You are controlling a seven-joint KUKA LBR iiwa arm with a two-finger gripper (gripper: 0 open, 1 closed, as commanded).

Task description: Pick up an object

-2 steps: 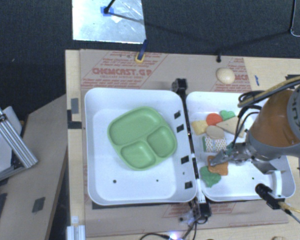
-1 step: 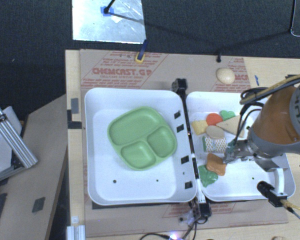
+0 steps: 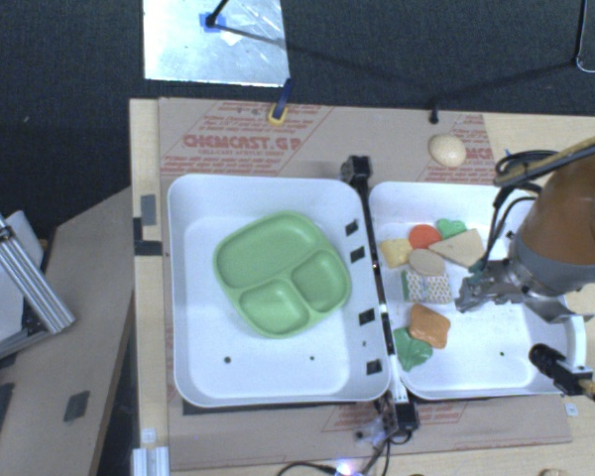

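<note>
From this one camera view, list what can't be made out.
- Gripper: blurred and small, finger state unclear.
- Arm: cut off by the right edge.
- Toys in the right bin: too small to identify; the green one is partly under the orange one.

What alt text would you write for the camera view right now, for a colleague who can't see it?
The arm's end effector hangs low over the right bin, beside a cluster of small toy food pieces along that bin's left side. The left bin holds a green divided plate. A pale egg-shaped object lies on the bench behind the bins.
</note>
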